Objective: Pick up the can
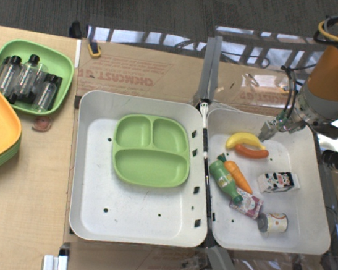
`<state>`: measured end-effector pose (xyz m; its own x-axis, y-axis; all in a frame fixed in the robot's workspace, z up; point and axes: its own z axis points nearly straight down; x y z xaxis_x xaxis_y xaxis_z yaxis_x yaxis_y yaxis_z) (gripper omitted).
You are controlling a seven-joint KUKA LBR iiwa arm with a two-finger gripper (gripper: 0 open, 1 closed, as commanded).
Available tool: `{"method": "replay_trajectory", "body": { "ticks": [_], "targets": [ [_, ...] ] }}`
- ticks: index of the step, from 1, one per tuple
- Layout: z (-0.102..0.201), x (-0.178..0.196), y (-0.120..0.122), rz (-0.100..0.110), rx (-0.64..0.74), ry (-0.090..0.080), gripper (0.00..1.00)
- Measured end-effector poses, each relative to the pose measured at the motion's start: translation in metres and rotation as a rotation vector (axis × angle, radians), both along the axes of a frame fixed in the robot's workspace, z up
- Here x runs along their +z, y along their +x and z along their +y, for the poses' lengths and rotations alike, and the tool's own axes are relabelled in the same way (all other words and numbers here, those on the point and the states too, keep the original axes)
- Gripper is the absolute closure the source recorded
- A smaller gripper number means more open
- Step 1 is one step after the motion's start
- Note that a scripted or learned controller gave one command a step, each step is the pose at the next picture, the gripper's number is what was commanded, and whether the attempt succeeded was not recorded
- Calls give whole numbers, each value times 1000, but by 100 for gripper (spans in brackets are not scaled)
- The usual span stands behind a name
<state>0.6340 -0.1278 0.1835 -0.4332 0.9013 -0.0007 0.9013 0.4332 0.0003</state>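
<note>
can on its side, near end of right bin, untouched. gripper far, above banana; finger opening: cannot tell. needs reposition.

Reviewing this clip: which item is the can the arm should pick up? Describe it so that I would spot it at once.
Look in the right-hand white bin, at its near corner. The can lies there on its side, a small cylinder with a grey end and a pale label. It sits just right of the pink pouch and below the black-and-white carton, and is the only round, metal-ended item there.
</note>
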Motion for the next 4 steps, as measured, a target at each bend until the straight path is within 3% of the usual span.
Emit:
{"method": "replay_trajectory", "body": {
  "ticks": [1, 2, 3, 4],
  "targets": [
    [11, 53, 22, -1, -235, -1, 100],
    [52, 38, -14, 2, -90, 0, 100],
    [13, 112, 5, 0, -297, -2, 100],
    [53, 62, -30, 3, -150, 0, 100]
  ]
}}
